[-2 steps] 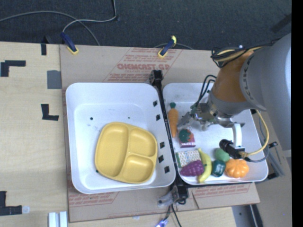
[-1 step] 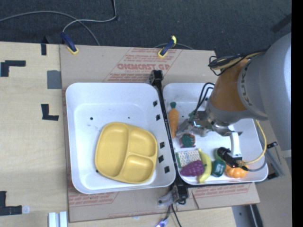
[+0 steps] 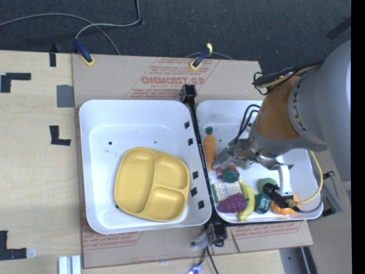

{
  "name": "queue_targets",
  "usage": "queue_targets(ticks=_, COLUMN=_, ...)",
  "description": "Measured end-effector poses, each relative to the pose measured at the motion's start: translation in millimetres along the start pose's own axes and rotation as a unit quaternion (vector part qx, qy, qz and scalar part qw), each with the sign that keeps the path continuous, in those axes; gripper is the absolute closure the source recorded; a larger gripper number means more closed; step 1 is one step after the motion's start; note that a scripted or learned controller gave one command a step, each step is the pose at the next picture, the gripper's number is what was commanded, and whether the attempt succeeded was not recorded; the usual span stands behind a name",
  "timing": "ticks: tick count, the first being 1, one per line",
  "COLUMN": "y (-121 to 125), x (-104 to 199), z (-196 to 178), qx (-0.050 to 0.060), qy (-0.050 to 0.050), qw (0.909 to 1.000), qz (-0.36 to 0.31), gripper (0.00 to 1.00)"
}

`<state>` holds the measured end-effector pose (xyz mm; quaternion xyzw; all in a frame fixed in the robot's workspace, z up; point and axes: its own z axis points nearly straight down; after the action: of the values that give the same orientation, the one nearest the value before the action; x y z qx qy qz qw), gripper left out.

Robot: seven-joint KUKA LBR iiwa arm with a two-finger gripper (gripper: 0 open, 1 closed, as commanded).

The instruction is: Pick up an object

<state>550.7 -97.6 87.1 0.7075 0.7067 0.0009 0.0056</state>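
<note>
A yellow divided plate [image 3: 151, 184] is lying in the left white bin [image 3: 94, 124], toward its near side. Both bins are sitting on a cardboard sheet [image 3: 142, 79] with red print, which two yellow-and-blue clamps [image 3: 84, 51] are pinning to the wooden table [image 3: 34, 170].

Wooden bench [image 3: 34, 170] under cardboard sheet [image 3: 165, 79] bearing two white bins [image 3: 91, 119].
</note>
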Motion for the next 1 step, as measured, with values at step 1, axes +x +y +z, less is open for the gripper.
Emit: queue_targets(ticks=1, y=86.7, x=-6.4, z=1.9, qx=0.002, qy=0.002, qw=1.0, qz=-0.001, gripper=0.0)
